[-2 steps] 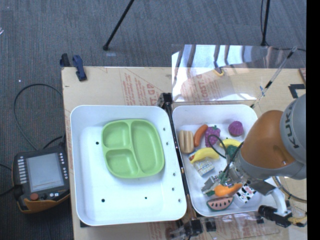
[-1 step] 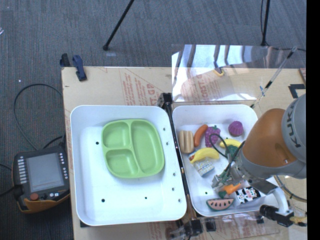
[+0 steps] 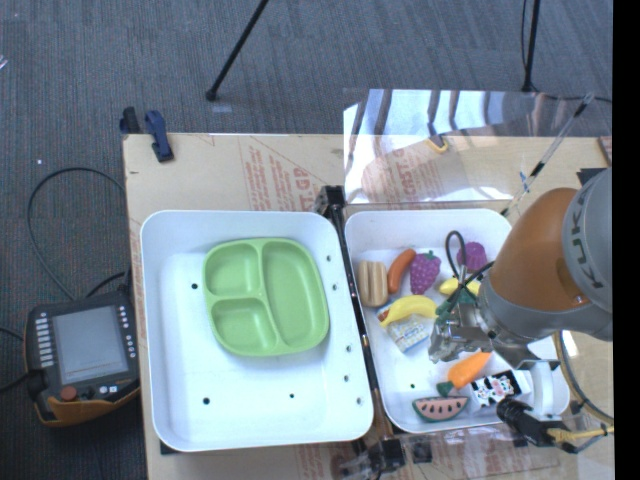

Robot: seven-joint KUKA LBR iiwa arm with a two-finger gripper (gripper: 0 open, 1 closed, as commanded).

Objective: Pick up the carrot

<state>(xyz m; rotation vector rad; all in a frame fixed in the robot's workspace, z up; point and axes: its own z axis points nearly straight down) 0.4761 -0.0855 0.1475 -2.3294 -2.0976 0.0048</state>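
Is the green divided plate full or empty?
Empty. All three compartments of the green divided plate show bare green; it sits alone in the left bin.

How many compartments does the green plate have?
3. On the green plate in the left bin: one large compartment along its right side, and two smaller ones on its left, one behind the other.

Glossy white plastic bins (image 3: 170, 268) sit on a matt cardboard-covered bench (image 3: 250, 168).

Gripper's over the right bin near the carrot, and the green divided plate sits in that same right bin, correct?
Not quite. The camera view shows the green divided plate in the left bin, not the right bin. The gripper is indeed over the right bin near the carrot.
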